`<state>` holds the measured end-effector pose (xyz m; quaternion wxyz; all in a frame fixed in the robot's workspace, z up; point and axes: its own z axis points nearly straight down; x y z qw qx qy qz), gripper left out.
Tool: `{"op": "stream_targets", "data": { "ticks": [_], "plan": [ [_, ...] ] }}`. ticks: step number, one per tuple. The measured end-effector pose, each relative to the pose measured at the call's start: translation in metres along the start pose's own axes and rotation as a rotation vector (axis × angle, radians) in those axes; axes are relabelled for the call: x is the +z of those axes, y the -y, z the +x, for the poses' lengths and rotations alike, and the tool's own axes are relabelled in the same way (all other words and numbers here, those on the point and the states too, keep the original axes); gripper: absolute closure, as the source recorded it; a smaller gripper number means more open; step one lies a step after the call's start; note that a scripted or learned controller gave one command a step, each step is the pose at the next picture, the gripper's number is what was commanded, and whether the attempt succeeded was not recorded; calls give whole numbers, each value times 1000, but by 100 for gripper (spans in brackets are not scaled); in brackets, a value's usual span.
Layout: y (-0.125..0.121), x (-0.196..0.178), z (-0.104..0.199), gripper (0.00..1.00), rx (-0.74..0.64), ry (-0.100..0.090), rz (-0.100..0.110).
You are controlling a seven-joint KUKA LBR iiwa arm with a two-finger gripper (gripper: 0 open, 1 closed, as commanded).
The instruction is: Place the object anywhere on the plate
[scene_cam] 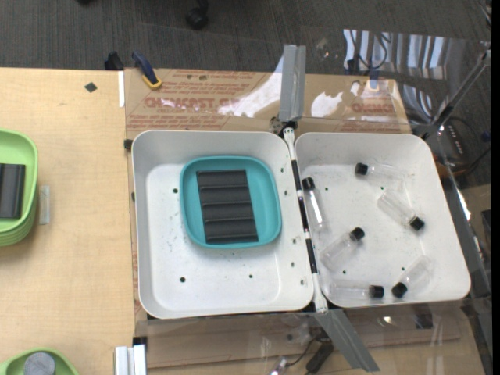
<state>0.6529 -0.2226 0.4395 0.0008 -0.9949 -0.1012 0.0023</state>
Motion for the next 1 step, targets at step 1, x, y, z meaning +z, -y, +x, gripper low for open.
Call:
{"op": "stream_targets", "data": {
  "ticks": [1],
  "plan": [
    [0,0,0,0,1,0,0]
  ]
}}
